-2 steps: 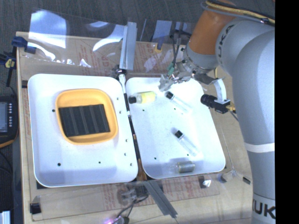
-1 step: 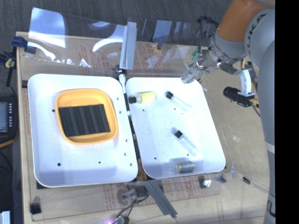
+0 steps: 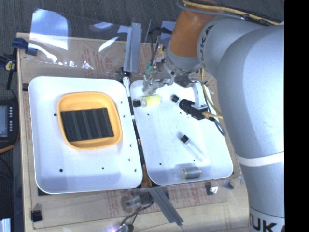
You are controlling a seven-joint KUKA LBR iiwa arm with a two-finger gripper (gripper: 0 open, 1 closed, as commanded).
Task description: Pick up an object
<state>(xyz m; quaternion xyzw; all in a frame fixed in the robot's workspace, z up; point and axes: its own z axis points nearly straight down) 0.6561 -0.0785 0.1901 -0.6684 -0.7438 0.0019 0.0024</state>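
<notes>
My gripper [image 3: 150,85] hangs over the far left corner of the right bin [image 3: 164,144], just above a pale yellow cylinder with a black cap [image 3: 147,101]. Nothing shows between the fingers. A clear vial with a black cap [image 3: 190,147] lies near the middle of the right bin. Another clear tube with a grey band [image 3: 189,172] lies by that bin's near wall. A small dark piece [image 3: 175,98] sits beside the arm's black fitting [image 3: 192,109].
The left bin [image 3: 43,149] holds a yellow dish with a black ribbed insert [image 3: 88,121]. The big grey arm covers the right side of the view. A metal bar [image 3: 131,47] stands behind the bins, and clear plastic sheeting [image 3: 63,37] lies at the back left.
</notes>
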